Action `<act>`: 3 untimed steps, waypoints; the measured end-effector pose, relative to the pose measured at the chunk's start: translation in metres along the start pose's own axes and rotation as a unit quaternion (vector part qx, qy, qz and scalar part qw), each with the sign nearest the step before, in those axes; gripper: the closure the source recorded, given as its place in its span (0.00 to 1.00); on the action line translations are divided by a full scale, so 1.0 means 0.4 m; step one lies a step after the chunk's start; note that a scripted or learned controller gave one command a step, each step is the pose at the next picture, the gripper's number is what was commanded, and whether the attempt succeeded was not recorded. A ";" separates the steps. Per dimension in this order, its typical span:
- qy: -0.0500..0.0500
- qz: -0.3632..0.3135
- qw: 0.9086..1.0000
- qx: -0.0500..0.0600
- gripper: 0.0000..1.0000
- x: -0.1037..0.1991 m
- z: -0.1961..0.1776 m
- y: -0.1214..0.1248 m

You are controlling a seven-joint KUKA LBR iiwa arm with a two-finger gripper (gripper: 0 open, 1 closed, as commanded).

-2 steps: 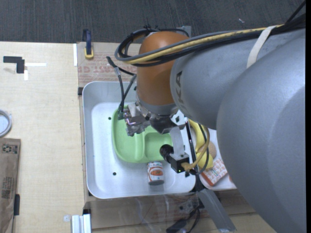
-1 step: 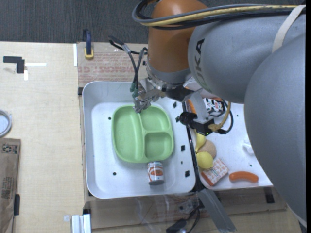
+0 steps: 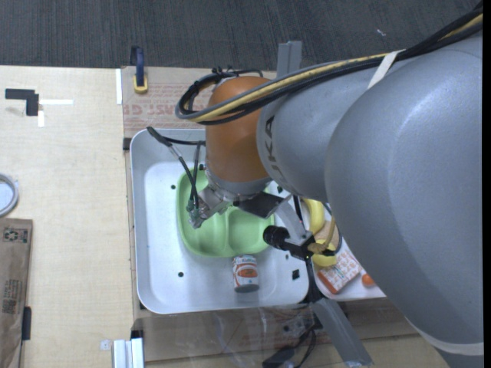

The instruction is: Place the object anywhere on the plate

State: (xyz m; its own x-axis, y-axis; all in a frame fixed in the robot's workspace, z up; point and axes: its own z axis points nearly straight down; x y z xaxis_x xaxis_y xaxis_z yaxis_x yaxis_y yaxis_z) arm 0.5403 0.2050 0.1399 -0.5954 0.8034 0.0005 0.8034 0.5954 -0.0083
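The grey arm sweeps in from the right and covers most of the right half of the view, its orange band hanging directly over the near white bin. Below the band the jaws sit low over the light green plate, around the plate's left part; whether they are spread or pressed together cannot be told, since the wrist hides them from above.

The green plate lies in the middle of the bin floor, with bare white floor to its left and below it. Its upper part is hidden under the wrist. A small can with an orange label stands just off the plate's lower edge, on the bin floor, close to the bin's bottom rim and apart from the jaws. A yellow banana lies at the right of the bin, partly covered by the arm, and beside it a red and white packet pokes out past the bin's lower right corner.

Black and yellow cables loop over the band and run off to the upper right.

The bin's left wall stands near the edge of the pale wooden worktop, which stretches wide to the left. There a roll of tape and a brown paper bag rest at the far left edge, well apart from the bin.
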 end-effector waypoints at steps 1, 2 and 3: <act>0.000 0.085 0.996 0.001 1.00 0.041 -0.120 -0.165; -0.001 -0.035 0.999 -0.001 1.00 -0.073 -0.266 -0.026; 0.000 -0.114 0.994 0.000 1.00 0.062 -0.002 -0.016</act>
State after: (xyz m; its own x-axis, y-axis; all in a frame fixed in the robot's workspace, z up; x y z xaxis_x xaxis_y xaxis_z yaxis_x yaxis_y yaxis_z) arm 0.5204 0.2210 0.1409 -0.7613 0.6484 0.0028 0.6483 0.7613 -0.0088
